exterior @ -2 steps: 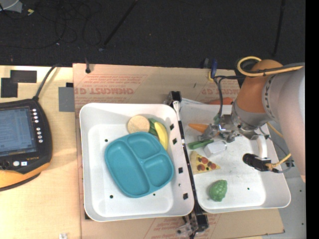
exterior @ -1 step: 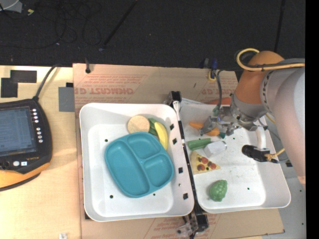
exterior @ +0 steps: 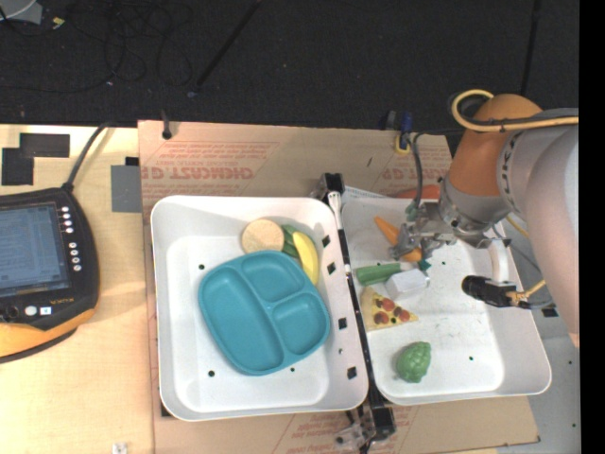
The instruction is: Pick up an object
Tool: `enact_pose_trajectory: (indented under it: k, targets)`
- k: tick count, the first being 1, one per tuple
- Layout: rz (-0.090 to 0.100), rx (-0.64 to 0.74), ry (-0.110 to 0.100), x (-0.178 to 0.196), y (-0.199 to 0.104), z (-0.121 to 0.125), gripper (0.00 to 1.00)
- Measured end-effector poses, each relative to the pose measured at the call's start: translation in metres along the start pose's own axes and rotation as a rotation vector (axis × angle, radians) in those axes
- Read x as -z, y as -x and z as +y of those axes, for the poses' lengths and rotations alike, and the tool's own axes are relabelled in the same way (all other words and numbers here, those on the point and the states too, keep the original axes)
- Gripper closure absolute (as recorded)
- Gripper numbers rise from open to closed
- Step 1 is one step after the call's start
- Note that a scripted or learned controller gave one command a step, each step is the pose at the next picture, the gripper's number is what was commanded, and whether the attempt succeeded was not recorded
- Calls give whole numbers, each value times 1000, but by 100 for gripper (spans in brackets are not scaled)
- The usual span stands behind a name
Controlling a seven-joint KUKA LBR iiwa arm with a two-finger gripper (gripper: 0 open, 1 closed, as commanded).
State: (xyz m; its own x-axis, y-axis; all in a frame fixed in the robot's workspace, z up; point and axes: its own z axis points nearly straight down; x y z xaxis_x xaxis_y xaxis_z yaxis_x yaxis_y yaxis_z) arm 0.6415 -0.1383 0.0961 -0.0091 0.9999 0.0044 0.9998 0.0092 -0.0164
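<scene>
Table (exterior: 109, 367): pale wood, carrying a cardboard sheet (exterior: 236, 159) with both bins on it
Left bin (exterior: 180, 353): white and shallow, its right wall against the right bin
Right bin (exterior: 496, 348): white, with most of the small things in its left half
Arm (exterior: 496, 173): grey with an orange band, reaching in from the right over the far part of the right bin
Jaws: low over the far left part of the right bin, just beside the carrot; whether they stand wide or narrow cannot be told, and nothing can be seen held
Control pendant (exterior: 38, 253): dark, screen lit, on the table left of the bins
Teal plate (exterior: 263, 312): divided, flat in the middle of the left bin
Green lump (exterior: 413, 360): leafy, near the front of the right bin
Pizza slice (exterior: 386, 311): toy, between the green lump and the green stick
Banana (exterior: 305, 255): yellow, touching the plate's far right edge
Tan disc (exterior: 263, 236): round, just beyond the plate
Green stick (exterior: 376, 273): lying crosswise by the bin's left wall
Carrot (exterior: 386, 228): orange, beyond the green stick
White block (exterior: 408, 280): touching the green stick's right end
</scene>
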Motion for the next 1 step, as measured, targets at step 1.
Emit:
enact_pose_trajectory:
  k: [1]
  targets:
    - [-1, -3, 21, 97, -69, -35, 100]
